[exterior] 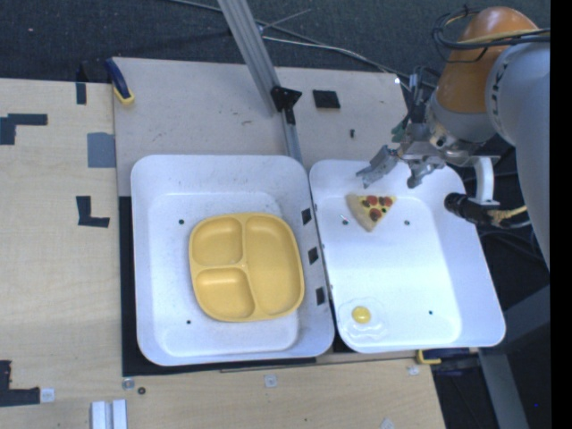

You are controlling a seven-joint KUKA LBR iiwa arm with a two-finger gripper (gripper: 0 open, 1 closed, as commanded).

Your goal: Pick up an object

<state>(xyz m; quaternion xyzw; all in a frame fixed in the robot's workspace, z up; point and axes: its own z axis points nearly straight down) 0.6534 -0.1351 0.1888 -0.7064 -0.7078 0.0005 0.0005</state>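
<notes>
Item: toy pizza slice (373, 210), a small wedge with red and dark toppings, lying flat in the upper part of the right bin (465, 315), right of frame centre. It is judged light, stiff and fairly thin, probably plastic and a little slippery; being low to the floor, it is best taken across its two straight edges near the wide crust end, where the fingers can close on parallel sides. The tapered tip is judged a poor hold. Second item: toy fried egg (362, 318), set near the lower left corner of the same bin, flat and likely harder to get under. Tool: gripper (399, 169), held just above and to the upper right of the slice, fingers seen spread apart with nothing between them, not touching the slice. Adjoining: left bin (156, 266), in which a yellow divided plate (246, 266) with three compartments is placed at centre. A grey pole (250, 38) is noted crossing the upper frame.
</notes>
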